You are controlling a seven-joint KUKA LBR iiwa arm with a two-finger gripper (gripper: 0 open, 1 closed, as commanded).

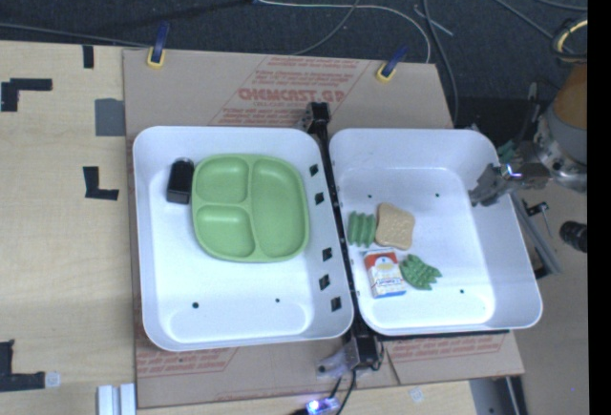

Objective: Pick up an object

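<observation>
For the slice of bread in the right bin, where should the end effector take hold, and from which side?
Probably from straight above, closing across the bread slice along its narrower width. It lies flat, so only its edges offer a grip. Green beans sit close on its left and the red-and-white carton just below, so the upper and right edges look freer.

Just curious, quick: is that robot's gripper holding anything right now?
Gripper: at the right bin's right rim, nothing visibly held; open or closed cannot be told.

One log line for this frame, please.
hand: over right bin's right rim | holding: nothing seen | toast, carton in bin
</observation>
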